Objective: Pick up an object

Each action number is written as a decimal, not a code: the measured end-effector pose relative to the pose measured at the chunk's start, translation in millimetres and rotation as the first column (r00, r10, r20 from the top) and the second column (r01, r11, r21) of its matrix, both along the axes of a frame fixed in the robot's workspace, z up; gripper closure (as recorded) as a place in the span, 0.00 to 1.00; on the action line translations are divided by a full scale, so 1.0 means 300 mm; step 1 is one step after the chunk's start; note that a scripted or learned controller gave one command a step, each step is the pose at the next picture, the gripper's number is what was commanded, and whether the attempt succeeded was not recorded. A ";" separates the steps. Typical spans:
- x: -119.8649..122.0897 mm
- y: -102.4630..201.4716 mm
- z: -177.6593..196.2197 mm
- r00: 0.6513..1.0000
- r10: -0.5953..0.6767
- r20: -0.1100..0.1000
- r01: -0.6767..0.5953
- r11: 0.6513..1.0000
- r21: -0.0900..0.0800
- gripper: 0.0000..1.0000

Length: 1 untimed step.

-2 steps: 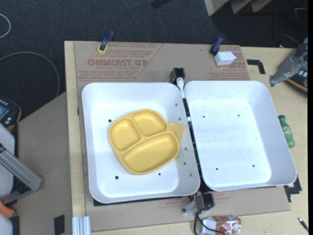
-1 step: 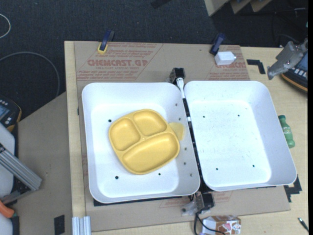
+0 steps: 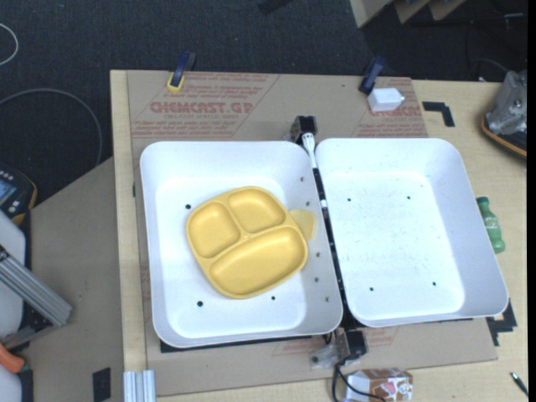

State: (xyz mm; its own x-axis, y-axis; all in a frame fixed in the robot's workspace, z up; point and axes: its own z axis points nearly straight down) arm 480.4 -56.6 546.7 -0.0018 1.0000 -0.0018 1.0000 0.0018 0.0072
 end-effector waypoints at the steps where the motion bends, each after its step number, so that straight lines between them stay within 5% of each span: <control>1: -0.006 0.019 -0.370 1.000 -0.003 -0.019 0.003 1.000 0.002 1.00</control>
